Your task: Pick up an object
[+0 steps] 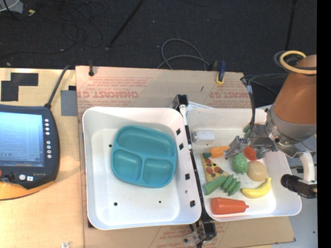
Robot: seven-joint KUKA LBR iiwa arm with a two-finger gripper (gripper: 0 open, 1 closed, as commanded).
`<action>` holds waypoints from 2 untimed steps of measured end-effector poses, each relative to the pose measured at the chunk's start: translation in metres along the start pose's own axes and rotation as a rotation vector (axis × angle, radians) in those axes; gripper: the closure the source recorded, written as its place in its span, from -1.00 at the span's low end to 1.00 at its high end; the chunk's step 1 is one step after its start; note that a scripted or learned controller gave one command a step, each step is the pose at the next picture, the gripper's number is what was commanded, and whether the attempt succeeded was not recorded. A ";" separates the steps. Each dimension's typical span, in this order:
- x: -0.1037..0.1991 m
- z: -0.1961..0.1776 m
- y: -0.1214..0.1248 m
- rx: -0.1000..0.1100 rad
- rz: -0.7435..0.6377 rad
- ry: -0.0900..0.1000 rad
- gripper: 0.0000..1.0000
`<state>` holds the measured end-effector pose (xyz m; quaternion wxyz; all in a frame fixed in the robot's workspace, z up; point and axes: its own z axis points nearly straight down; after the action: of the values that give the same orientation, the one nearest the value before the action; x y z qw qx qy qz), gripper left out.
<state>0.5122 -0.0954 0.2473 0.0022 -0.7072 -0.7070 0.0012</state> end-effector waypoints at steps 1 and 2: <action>0.078 -0.168 -0.010 -0.021 -0.009 0.001 -1.00; 0.074 -0.169 -0.011 -0.001 -0.005 -0.002 1.00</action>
<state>0.5023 -0.0213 0.4160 0.0012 -0.7055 -0.7087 0.0016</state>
